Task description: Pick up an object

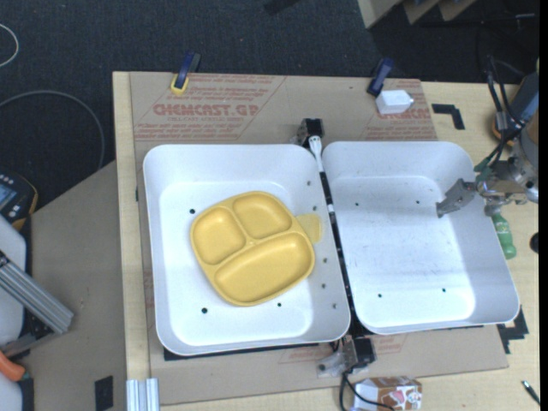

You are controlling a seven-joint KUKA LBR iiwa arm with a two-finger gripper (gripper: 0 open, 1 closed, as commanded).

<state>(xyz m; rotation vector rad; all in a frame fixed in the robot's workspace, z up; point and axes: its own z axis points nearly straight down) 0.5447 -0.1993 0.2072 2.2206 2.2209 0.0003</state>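
- Over the right rim of the right-hand shallow white plastic bin [411, 229] hangs the two-finger gripper [473, 197] of the grey arm, reaching in from the right side of the camera view.
- One dark finger [452, 199] angles down and away from the wrist toward the bin floor; whether the pair stands apart or together I cannot tell, and nothing shows between them.
- Just below the gripper, against the same rim, lies a small green cylindrical object [503, 235] — its lower part is too small to make out.
- Well away from the gripper, across the divide between the bins, the left-hand shallow white plastic bin [171, 229] holds a yellow plastic plate [251, 247] with three compartments — two smaller ones on the far side, one larger one on the near side.
- The plate lies flat and turned at a slant, its edge nearest the gripper close to the wall between the bins.
- Beyond the gripper, at the far edge of the brown cardboard bench top [257, 105], sit a small white block [394, 102], a blue clamp [379, 76], and farther off a yellow-and-blue clamp [182, 74].
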